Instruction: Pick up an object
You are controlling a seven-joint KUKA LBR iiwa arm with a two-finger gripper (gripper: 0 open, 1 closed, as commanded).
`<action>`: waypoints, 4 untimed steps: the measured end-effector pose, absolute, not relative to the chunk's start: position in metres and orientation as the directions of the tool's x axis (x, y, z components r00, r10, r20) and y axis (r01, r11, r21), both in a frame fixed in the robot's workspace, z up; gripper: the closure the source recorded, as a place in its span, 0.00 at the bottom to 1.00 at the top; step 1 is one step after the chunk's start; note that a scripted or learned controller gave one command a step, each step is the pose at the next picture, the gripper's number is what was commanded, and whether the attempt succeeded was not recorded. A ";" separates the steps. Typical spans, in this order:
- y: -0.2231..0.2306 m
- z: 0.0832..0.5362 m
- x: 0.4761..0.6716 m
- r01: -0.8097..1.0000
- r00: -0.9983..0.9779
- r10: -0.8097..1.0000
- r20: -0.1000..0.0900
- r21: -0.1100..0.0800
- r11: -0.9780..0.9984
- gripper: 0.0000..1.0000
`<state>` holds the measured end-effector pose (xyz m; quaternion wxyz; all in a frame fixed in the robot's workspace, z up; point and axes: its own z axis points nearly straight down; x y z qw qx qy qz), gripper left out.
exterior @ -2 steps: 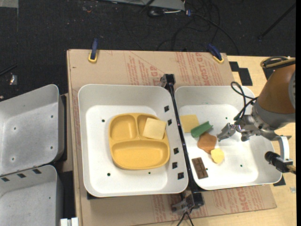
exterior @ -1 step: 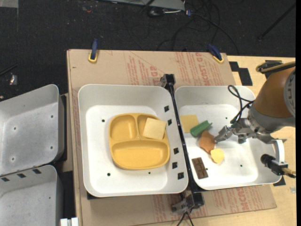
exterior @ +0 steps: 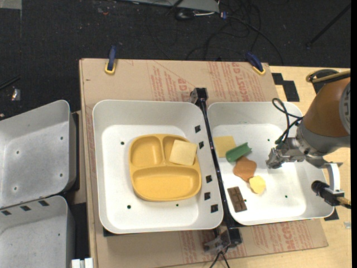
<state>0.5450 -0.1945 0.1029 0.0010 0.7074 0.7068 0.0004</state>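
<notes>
Loosely clustered in the right bin (exterior: 290, 205), the loose objects lie to the left of the gripper (exterior: 273, 159): a green block (exterior: 238, 152) tilted across the middle, a pale yellow square (exterior: 224, 146) touching its upper left end, an orange-brown piece (exterior: 245, 168) just below it, a small yellow piece (exterior: 257, 185) touching the lower edge of that one, and a dark brown bar (exterior: 236, 198) nearer the front, close to the divider between the bins. The gripper hangs low over the bare white floor of this bin, to the right of the green block and the orange-brown piece and apart from both; nothing shows between its fingers, and whether they stand wide or narrow cannot be told from this angle. The arm (exterior: 326, 119), with its orange band, reaches in from the right above it. In the left bin (exterior: 111, 205) a yellow divided tray (exterior: 162, 183) sits near the middle, with a cream square (exterior: 183, 152) resting in its upper right compartment. Both bins stand on a cardboard sheet (exterior: 145, 74).
</notes>
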 end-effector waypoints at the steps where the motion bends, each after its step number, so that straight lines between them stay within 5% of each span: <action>1: -0.195 0.150 0.555 1.000 -0.003 1.000 -0.003 0.006 0.003 1.00; 3: -0.192 0.237 0.558 1.000 -0.003 1.000 -0.002 0.005 0.003 1.00; 4: -0.129 0.234 0.548 1.000 -0.008 1.000 0.002 -0.001 0.008 1.00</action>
